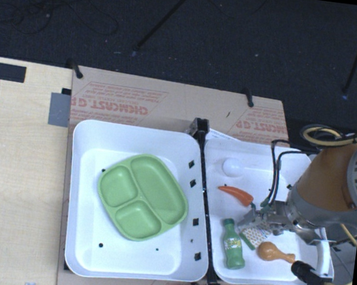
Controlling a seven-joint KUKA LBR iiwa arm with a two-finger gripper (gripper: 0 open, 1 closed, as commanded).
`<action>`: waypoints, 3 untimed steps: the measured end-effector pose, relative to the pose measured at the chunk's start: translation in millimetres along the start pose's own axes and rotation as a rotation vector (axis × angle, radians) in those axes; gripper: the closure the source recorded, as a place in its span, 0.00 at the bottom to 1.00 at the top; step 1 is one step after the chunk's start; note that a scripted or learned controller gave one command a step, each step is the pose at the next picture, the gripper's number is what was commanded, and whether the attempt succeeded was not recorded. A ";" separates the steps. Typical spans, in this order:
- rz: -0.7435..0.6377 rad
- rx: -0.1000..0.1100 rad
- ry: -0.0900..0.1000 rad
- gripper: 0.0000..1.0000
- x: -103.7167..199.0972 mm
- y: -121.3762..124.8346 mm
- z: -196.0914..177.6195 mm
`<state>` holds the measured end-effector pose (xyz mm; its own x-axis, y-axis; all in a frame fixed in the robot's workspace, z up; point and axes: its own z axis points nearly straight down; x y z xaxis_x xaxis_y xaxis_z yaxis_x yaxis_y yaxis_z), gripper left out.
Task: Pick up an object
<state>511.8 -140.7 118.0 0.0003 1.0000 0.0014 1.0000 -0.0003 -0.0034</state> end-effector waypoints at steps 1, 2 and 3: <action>0.003 -0.008 -0.007 0.00 -2.2 1.8 26.2; 0.004 -0.014 0.001 1.00 0.0 5.0 13.7; -0.001 -0.001 -0.001 1.00 1.6 2.2 -27.5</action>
<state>514.1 -139.1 145.5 -0.0010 1.0000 0.0008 1.0000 0.0010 -0.0020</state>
